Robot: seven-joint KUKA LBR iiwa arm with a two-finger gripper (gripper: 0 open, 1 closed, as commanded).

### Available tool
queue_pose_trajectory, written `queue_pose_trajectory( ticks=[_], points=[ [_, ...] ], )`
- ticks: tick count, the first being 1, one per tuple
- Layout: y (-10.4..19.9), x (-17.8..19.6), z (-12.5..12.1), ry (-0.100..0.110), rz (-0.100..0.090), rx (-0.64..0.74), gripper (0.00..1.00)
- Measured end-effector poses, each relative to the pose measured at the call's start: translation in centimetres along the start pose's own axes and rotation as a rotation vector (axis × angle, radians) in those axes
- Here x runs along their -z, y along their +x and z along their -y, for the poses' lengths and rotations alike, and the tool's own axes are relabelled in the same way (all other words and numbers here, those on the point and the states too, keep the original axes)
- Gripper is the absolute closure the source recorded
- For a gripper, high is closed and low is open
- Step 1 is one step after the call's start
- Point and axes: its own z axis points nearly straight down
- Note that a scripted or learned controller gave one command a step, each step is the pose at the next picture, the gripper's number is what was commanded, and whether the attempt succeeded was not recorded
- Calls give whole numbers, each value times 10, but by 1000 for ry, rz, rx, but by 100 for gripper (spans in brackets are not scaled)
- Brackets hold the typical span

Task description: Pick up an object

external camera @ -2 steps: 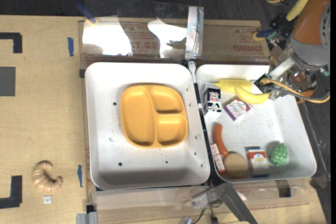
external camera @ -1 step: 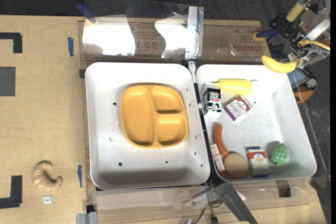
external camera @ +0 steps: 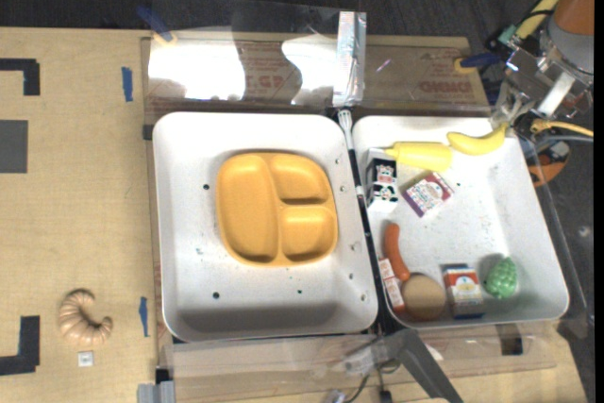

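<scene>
Both white bins (external camera: 179,203) sit untouched; the gripper (external camera: 514,109), grip state unclear, could nudge the banana (external camera: 477,142) away.

The arm (external camera: 571,14) comes in at the top right, just beyond the far right corner of the right bin (external camera: 538,203). Its gripper (external camera: 514,104) hangs over that corner, pointing down and left toward the bin.
</scene>
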Motion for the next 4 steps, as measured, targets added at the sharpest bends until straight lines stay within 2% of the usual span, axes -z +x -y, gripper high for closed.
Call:
queue_pose_trajectory(
  ticks=[1, 2, 3, 4],
  points=[
    [-72, 82, 6, -9, -4, -144, 100],
    [4, 94, 27, -4, -4, -68, 100],
    [71, 93, 59, -4, -3, 14, 100],
    [127, 104, 89, -4, -4, 52, 100]
  ],
)
